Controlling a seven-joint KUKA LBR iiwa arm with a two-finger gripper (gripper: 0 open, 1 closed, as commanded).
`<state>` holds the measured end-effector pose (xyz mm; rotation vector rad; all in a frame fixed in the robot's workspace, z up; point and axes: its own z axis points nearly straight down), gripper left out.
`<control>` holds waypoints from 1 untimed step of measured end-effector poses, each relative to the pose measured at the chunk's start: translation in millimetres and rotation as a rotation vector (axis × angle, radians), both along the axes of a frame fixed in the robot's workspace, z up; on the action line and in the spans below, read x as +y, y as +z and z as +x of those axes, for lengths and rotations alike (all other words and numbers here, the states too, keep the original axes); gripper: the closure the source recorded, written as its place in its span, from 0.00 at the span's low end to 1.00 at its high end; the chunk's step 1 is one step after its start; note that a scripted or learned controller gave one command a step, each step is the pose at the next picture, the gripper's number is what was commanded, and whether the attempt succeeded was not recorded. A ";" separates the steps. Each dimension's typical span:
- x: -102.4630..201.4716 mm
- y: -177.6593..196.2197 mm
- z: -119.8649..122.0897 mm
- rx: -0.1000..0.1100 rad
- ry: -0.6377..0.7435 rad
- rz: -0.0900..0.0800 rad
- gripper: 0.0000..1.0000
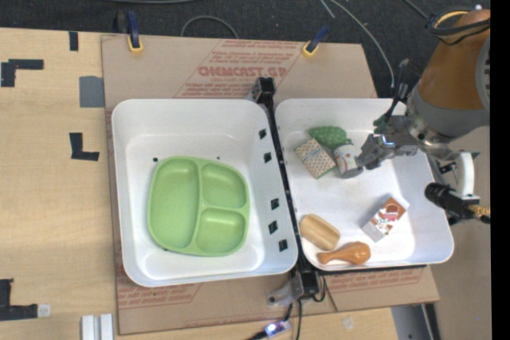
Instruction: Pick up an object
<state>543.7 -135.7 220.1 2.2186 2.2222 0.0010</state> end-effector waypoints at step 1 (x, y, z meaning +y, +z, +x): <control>-5.2 60.5 -0.3 -0.001 0.000 -0.001 1.00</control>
